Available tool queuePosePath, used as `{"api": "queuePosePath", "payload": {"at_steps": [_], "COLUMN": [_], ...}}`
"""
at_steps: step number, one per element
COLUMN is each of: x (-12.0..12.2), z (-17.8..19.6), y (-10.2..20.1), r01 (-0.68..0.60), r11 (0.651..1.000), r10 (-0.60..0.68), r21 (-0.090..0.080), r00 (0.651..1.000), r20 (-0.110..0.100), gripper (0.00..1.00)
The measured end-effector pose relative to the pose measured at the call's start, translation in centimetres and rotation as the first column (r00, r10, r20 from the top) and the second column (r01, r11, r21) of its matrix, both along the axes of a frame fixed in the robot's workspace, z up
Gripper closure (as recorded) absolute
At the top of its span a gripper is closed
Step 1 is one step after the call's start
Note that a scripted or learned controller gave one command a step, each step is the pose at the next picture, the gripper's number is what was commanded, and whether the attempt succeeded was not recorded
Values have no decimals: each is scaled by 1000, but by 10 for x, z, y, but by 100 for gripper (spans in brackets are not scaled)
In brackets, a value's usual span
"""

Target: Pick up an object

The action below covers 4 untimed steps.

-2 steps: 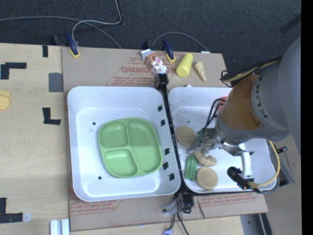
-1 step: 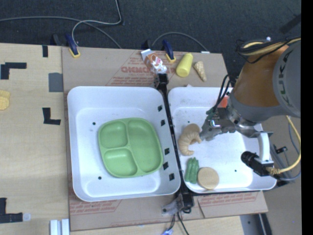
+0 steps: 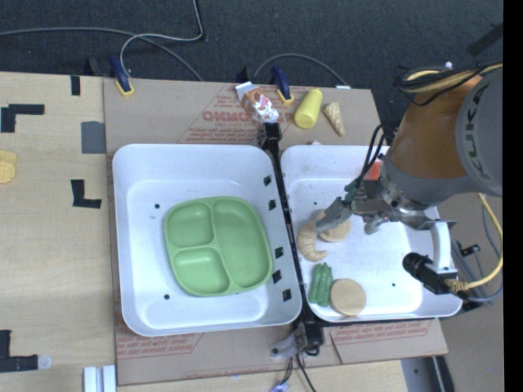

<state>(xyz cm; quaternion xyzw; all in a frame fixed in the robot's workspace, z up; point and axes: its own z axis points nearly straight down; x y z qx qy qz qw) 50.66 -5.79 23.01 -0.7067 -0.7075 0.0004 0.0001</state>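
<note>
In the right bin (image 3: 384, 305) on the counter, the tool (image 3: 337, 216) hangs low with one grey finger pointing to the left, directly over a small round pastry (image 3: 335, 231), and just left of it lies a croissant (image 3: 310, 242); whether the tool is wide or narrow I cannot tell.

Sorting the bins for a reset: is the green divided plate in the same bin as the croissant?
No: the green divided plate lies in the left bin, while the croissant lies in the right bin.
</note>
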Motion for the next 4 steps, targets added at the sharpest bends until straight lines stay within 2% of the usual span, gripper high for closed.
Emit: {"api": "queuePosePath", "payload": {"at_steps": [1,2,3,4], "x": [25,80,80,103], "z": [-122,-144,-135,-45], "y": [-68,-81,-81,-8], "r01": [2,-1,-2,-1], "r11": [1000,1000,1000,1000], "r10": [-2,1,2,1], "r21": [0,0,-2,1], "r00": [1000,1000,1000,1000], "r20": [-5,3,3,1], "gripper": [0,0,100,100]}}
